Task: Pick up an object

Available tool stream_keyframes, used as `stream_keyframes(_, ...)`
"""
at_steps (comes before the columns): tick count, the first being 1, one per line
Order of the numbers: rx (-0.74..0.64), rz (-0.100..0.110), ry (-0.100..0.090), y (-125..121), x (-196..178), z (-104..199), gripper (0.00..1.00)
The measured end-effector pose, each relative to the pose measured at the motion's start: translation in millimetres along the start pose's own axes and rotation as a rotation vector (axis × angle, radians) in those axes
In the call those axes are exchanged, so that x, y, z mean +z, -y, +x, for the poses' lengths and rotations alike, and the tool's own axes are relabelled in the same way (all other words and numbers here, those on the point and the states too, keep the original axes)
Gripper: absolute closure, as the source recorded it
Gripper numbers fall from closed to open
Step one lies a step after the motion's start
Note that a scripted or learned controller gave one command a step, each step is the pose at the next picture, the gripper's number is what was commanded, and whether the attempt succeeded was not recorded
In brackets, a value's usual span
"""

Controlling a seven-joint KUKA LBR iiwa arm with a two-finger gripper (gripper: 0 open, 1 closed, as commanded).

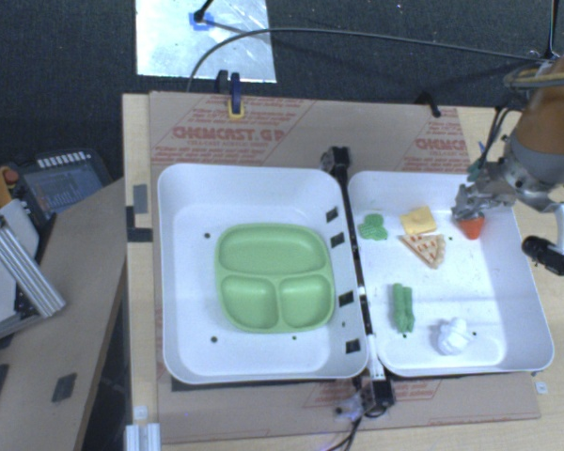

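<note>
Camera view: arm (545,120) comes in from the right, grey w/ orange band up top. Gripper (472,207) sits low over the upper right part of the right bin (517,294), w/ a small orange-red object (471,226) right at its tip. Looks like the object is touching or just under the gripper, but can't tell if it's actually clamped or just lying on the bin floor; whether the gripper is apart or together can't be told from this angle.

Other stuff in the right bin: yellow block (417,221) near the middle-top, tan waffle-like wedge (426,248) touching it just below, green leafy piece (372,225) to the left near the divider. Lower down, a green long piece (402,307) lying roughly lengthwise, and a white lumpy item (452,336) near the bottom right, apart from the rest.

Left bin (183,252) holds a green divided plate (274,277), 3 compartments, flat on the floor, approx centred.

Both bins sit side by side on a cardboard sheet (263,125) on the table (85,280). A yellow clamp (235,97) holds the sheet's top edge. Grey pendant w/ screen (61,188) lies at far left.
</note>
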State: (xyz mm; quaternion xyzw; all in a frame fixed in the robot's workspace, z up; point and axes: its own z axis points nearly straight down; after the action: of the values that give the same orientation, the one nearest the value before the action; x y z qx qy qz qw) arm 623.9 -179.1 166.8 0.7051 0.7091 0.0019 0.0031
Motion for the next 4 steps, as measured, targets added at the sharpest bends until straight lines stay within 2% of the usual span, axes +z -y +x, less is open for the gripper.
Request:
stream_keyframes(2,0.0,0.001,0.0,-0.5,-90.9,4.4,1.0)
stream_keyframes(4,-0.003,0.006,-0.003,32.3,-89.2,103.7,1.0)
